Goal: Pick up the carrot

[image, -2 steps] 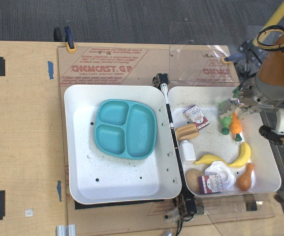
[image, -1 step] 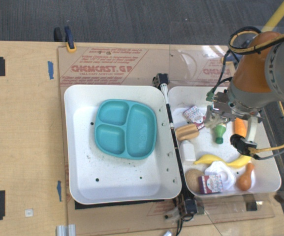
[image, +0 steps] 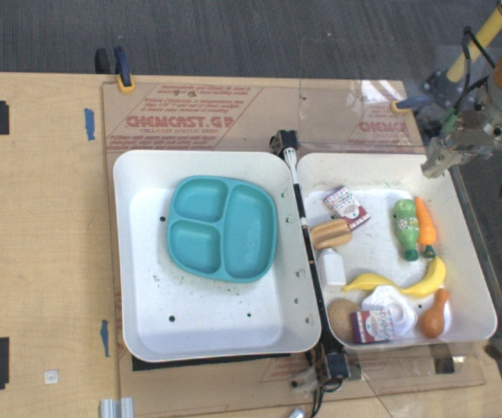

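On the left of the counter, the left bin holds a teal divided plate, well apart from anything the task concerns. Behind the bins lies a clear sheet printed in red with "CHEMCAST GP" and smaller lines too fine to read.

In the right bin things lie crowded. A small red-and-white packet carries printing too small to read, and so does a second packet near the front wall. The carrot lies toward the bin's right side, its length running front to back, touching a green vegetable on its left, with the banana just in front of its lower end.

That closeness is the main risk: a descent slightly off to the left would likely catch the green vegetable instead, or pinch both, and the slim, tapered carrot could slip out of a grip across its narrow end.

The end effector hangs above the bin's back right corner, apart from the carrot and gripping nothing I can see; whether it is open or closed I cannot tell
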You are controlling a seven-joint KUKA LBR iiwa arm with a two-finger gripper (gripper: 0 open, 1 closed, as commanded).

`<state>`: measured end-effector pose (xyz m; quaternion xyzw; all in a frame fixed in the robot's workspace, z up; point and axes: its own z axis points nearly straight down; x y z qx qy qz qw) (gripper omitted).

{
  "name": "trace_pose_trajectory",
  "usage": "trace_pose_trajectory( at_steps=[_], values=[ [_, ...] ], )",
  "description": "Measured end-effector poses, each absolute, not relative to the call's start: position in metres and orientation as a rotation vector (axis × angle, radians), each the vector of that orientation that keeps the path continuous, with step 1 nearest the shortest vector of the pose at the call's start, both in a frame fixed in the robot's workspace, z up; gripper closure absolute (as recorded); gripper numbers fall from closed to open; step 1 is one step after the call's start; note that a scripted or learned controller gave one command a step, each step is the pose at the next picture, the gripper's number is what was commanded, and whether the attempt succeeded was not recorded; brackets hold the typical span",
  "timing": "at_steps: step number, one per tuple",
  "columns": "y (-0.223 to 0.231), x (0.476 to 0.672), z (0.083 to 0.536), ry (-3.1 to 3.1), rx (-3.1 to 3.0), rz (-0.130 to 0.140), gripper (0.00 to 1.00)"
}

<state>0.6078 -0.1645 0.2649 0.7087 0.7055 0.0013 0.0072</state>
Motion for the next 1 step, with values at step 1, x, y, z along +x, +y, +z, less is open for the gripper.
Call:
trace_pose_trajectory(
  at_steps=[1],
  values=[
    [-0.1854, 0.5975, 0.1915, 2.548, 1.851, -0.006, 1.00]
  ],
)
